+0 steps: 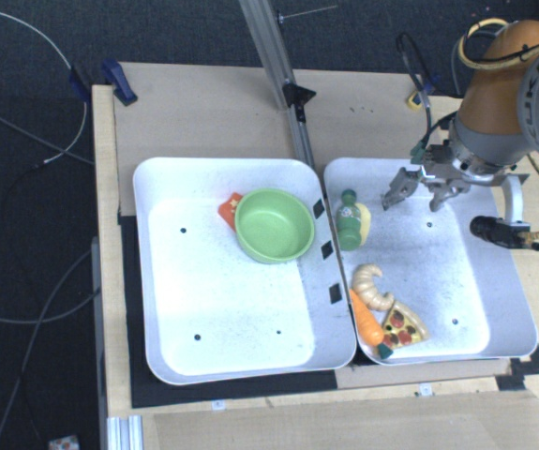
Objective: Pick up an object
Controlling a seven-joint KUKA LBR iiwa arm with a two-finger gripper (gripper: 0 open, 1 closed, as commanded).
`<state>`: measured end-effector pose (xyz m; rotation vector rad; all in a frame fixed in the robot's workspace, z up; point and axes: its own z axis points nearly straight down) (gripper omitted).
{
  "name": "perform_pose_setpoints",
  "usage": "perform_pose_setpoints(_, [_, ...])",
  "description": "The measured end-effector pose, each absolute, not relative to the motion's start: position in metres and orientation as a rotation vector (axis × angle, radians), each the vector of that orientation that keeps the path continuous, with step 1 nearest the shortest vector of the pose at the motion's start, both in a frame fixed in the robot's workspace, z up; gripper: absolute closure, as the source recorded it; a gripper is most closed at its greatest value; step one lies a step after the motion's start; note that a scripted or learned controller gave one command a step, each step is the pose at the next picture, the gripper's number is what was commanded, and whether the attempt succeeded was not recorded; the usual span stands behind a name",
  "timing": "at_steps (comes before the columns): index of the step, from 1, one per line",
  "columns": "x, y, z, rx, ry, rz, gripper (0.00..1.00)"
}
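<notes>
Green bottle (pixel 348 219) lying against right bin's (pixel 475 289) left wall, beside divider. Gripper (pixel 421 192) nearby above bin floor, fingers spread, holding nothing. Risk: wall blocking a finger, bottle rolling away.

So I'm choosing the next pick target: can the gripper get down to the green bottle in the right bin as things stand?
Probably yes. The gripper hangs over the right bin, with bare bin floor between it and the green bottle. The bottle lies against the bin's left wall beside a yellow item, which may crowd the grasp.
</notes>
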<state>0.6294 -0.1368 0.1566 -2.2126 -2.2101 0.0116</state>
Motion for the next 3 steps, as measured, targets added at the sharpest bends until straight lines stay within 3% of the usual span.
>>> perform_pose_setpoints(1, [0.629,-0.136,0.113,-2.212,-2.209,0.012,0.00])
perform_pose_setpoints(2, [0.632,-0.136,0.130,-2.216,-2.213,0.001,1.00])
perform_pose_setpoints(3, [0.627,-0.128,0.189,-2.225,-2.228,-0.011,1.00])
